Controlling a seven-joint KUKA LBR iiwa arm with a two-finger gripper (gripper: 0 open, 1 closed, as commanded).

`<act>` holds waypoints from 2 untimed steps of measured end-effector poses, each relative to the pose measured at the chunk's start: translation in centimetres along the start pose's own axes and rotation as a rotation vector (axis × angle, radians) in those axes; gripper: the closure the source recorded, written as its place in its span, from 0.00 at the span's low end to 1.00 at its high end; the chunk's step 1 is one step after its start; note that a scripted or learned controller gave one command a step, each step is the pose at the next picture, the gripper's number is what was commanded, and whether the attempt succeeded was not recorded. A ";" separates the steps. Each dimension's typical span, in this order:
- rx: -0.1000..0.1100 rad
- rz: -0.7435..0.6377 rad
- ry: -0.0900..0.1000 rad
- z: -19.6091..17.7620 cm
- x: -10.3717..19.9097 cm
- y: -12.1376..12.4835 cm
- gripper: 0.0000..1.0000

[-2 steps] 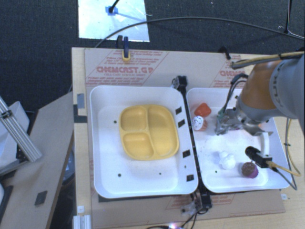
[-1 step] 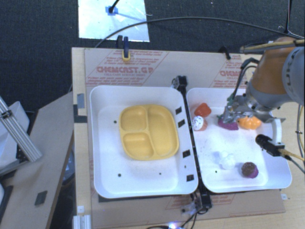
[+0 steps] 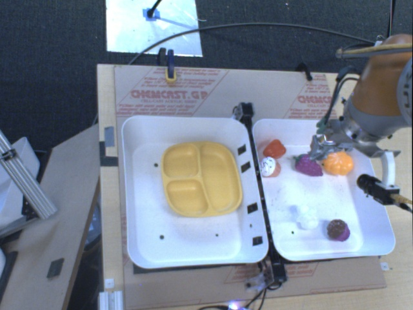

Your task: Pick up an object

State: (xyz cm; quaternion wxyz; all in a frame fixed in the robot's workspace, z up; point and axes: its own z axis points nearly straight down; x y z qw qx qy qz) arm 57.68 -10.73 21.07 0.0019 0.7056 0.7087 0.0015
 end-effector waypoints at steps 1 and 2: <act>0.000 0.000 0.000 -2.5 0.0 0.1 1.00; 0.002 -0.006 0.002 -2.8 6.2 0.5 1.00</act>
